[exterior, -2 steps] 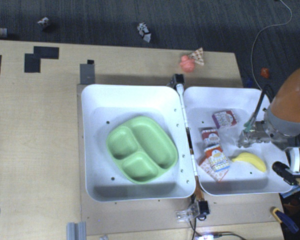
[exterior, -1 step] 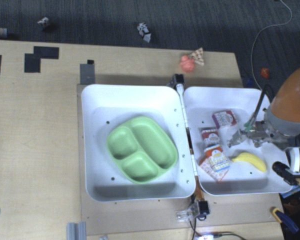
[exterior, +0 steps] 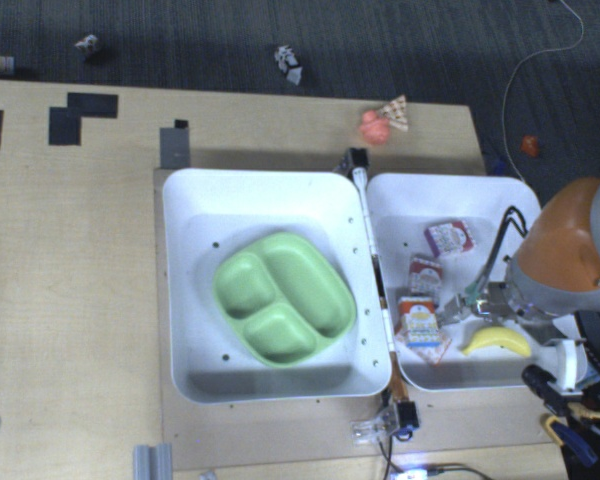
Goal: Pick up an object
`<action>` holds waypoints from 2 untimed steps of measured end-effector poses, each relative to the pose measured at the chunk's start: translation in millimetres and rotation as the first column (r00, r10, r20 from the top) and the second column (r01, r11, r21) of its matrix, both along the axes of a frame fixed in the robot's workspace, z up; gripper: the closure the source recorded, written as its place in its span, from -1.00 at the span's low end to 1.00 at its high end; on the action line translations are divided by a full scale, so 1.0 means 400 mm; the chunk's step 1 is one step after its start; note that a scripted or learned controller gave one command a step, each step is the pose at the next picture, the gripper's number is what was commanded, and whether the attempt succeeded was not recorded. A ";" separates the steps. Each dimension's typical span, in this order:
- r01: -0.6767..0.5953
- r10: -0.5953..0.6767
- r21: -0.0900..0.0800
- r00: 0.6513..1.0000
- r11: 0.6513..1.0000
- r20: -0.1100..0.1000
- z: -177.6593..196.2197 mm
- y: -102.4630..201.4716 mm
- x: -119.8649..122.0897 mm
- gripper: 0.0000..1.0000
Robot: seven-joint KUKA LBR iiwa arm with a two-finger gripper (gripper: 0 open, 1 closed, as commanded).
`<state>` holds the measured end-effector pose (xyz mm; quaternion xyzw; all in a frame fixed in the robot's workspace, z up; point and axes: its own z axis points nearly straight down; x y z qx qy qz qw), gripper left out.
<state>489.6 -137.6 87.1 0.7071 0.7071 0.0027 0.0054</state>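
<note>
Pincer (exterior: 467, 303) of mine hung low in the right bin (exterior: 400, 203), its state impossible to tell; banana (exterior: 497, 342) lay just beside; crowded packets (exterior: 422, 323) could have spoiled my grasp.

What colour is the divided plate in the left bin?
Pale green all over; the divided plate shows plainly in the camera view, lying in the left bin.

Two white bins (exterior: 180, 268), one green divided plate (exterior: 283, 296), one banana (exterior: 497, 341), about four small packets (exterior: 448, 237), one pink ball (exterior: 375, 127).
</note>
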 end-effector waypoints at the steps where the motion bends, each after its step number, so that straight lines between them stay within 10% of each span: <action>1: -0.001 0.001 -0.002 1.000 1.000 0.007 0.029 0.001 0.006 1.00; 2: -0.005 0.005 0.005 1.000 1.000 -0.007 0.245 0.156 0.115 1.00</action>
